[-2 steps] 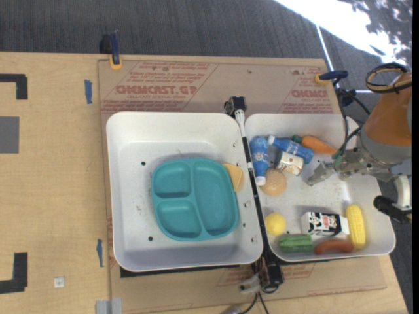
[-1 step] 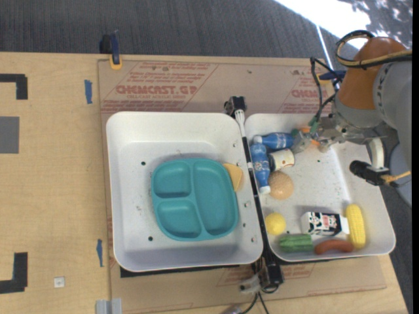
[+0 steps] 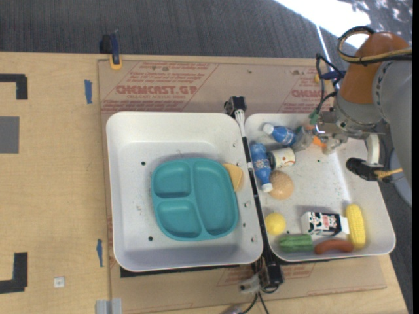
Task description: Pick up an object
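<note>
My gripper (image 3: pixel 317 133) is low over the far right corner of the right bin (image 3: pixel 330 175), reaching in from the right. Just to its left lies a small blue bottle (image 3: pixel 283 135) with a white cap. A second blue bottle (image 3: pixel 260 165) lies along the bin's left wall, with a white cup (image 3: pixel 284 157) beside it. A tan round bun-like piece (image 3: pixel 282 186) sits below the cup. Near the front lie a yellow lemon (image 3: pixel 275 224), a black-and-white carton (image 3: pixel 323 224), a corn cob (image 3: pixel 355 225), a green cucumber (image 3: pixel 296 242) and a red sausage (image 3: pixel 334 246).
The left bin (image 3: pixel 131 175) holds a teal divided plate (image 3: pixel 194 199) with a yellow piece (image 3: pixel 235 175) at its right edge. The arm's grey body and orange band (image 3: pixel 366 70) hang over the bench's far right. A black clamp (image 3: pixel 234 104) stands between the bins at the back.
</note>
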You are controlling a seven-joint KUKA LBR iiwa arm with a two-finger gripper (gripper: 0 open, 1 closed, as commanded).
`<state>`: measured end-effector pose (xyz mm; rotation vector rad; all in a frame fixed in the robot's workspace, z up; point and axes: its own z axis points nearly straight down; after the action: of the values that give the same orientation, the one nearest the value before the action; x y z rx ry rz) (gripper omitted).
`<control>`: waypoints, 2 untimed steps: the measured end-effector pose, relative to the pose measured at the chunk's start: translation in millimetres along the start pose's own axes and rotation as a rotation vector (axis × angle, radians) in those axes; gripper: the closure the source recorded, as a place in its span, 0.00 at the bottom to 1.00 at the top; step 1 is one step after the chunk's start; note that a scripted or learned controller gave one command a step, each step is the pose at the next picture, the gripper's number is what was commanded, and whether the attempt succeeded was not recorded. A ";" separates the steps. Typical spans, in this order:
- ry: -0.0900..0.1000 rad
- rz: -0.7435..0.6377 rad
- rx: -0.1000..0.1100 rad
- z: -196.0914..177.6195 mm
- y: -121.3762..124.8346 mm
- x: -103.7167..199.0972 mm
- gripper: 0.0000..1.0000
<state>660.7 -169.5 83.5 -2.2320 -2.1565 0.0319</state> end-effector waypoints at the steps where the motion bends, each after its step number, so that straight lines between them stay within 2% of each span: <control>1: -0.007 0.004 0.005 -9.8 -2.0 -4.0 1.00; 2: -0.008 0.004 0.004 -10.3 -1.5 -4.0 0.00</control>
<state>659.4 -173.5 93.9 -2.2377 -2.1542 0.0450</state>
